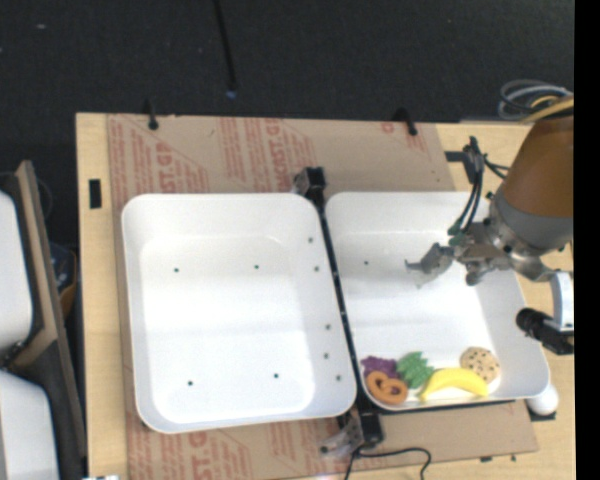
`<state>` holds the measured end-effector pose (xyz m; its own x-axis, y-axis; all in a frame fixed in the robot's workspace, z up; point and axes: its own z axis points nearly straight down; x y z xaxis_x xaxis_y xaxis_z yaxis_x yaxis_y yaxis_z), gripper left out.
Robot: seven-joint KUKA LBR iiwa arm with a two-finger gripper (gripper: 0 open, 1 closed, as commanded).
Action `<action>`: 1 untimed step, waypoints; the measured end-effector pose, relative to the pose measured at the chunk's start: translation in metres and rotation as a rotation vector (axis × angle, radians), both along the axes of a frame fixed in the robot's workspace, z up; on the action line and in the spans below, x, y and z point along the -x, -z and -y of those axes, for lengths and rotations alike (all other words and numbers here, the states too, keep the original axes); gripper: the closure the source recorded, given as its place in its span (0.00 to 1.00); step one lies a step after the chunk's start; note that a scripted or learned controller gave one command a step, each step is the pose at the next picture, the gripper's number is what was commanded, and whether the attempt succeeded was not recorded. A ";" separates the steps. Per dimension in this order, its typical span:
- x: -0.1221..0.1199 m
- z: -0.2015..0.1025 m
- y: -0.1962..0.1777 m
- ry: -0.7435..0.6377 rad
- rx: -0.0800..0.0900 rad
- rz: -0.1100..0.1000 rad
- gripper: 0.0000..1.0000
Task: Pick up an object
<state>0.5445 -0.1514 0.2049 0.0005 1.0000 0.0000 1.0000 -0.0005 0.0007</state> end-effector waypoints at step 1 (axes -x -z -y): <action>0.000 0.000 0.000 0.000 0.000 0.000 0.00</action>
<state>0.5445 -0.1514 0.2049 0.0005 1.0000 0.0000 1.0000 -0.0005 0.0007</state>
